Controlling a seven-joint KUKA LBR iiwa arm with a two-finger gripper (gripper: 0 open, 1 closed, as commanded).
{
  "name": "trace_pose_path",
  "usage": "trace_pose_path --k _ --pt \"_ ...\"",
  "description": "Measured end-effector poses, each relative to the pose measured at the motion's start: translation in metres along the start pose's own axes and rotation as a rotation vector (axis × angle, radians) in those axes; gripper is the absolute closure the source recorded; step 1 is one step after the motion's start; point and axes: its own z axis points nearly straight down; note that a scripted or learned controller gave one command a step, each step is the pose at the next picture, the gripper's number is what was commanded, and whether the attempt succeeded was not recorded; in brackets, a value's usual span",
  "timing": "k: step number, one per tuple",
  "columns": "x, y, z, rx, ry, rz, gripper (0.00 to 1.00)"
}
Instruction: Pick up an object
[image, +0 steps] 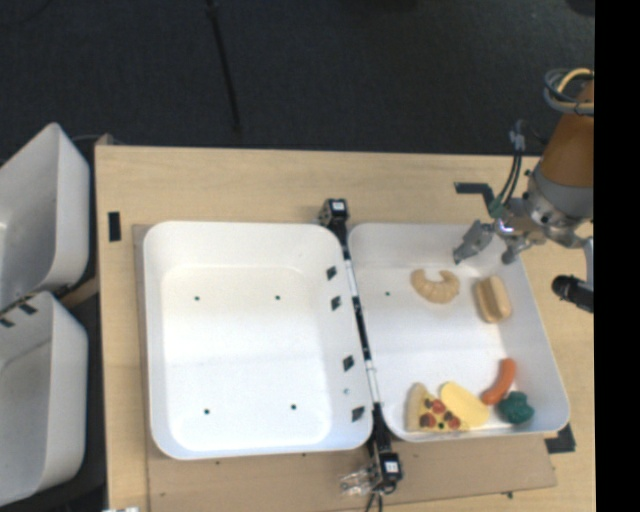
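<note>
Pincer (488, 243) hung open, gripping nothing, over right bin's (395, 245) far edge, near croissant (436, 286) and bun (491, 299).

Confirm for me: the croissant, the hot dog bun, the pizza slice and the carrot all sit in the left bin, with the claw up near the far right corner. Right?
Not quite. The croissant, hot dog bun, pizza slice and carrot sit in the right bin, not the left bin. The claw is indeed near the far right corner, as the camera view shows.
</note>
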Motion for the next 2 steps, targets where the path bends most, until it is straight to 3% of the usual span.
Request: trace_pose_path --k 1,2 --pt "0.0027 0.0351 0.0617 0.006 0.004 -0.002 0.0" --pt "0.0022 0.0354 0.063 0.007 0.004 -0.003 0.0"
